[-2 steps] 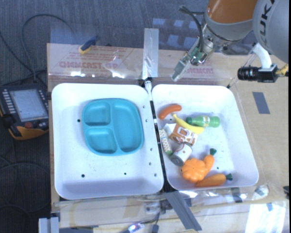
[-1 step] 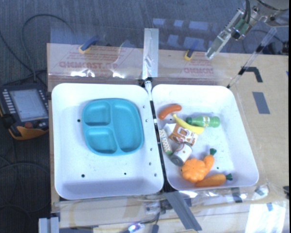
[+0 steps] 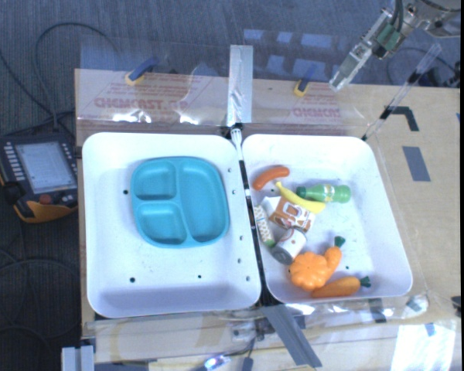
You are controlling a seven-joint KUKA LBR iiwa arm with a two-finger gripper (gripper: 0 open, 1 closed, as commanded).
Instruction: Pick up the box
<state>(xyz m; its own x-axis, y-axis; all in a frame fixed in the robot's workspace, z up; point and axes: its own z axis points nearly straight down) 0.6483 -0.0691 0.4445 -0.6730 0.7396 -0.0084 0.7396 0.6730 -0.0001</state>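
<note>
Blue divided plate (image 3: 177, 200) in the left bin (image 3: 108, 284), small box (image 3: 291, 217) amid toy food in the right bin (image 3: 387, 207), touching a yellow banana (image 3: 300, 198), gripper (image 3: 342, 78) raised beyond the bins' far edge, angled down-left, nothing held, finger spread unclear

floor: dark carpet (image 3: 31, 284) | cables (image 3: 15, 29) | bench: tan board (image 3: 437, 199)

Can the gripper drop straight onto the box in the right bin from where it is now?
Probably not cleanly: the box is hemmed in, with the banana across its top edge and a can against it. The gripper is up beyond the bin.
</note>
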